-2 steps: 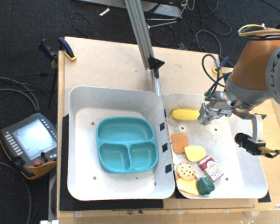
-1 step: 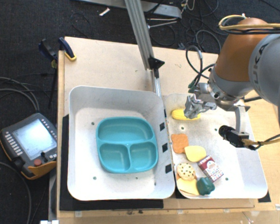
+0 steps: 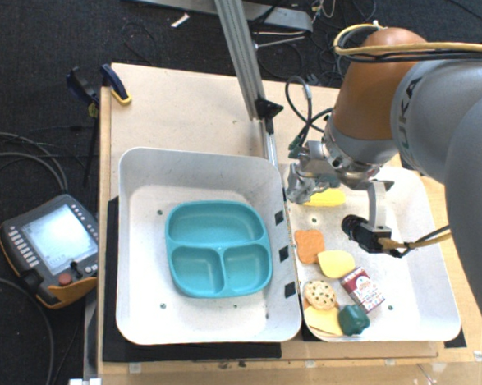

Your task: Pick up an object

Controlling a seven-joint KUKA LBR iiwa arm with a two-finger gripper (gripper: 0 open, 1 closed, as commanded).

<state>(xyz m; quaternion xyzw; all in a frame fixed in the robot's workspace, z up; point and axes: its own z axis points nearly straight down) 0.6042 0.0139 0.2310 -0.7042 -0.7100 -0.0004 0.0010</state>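
My gripper (image 3: pixel 304 186) hangs low over the far left corner of the right bin (image 3: pixel 431 300), close to the wall shared with the left bin. A yellow toy piece (image 3: pixel 329 199) lies just to its right, partly hidden under the wrist. Nearer the front lie an orange piece (image 3: pixel 309 246), a pale yellow piece (image 3: pixel 336 262), a chocolate-chip cookie (image 3: pixel 320 295), a small red box (image 3: pixel 363 289), a dark green piece (image 3: pixel 353 320) and a yellow slice (image 3: pixel 323 320). I see nothing held.
The left bin (image 3: pixel 140 222) holds a teal divided plate (image 3: pixel 218 248). A slanted metal pole (image 3: pixel 244 56) rises behind the bins. A black cable and connector (image 3: pixel 366 233) dangle over the right bin. A teach pendant (image 3: pixel 48 248) lies on the floor at left.
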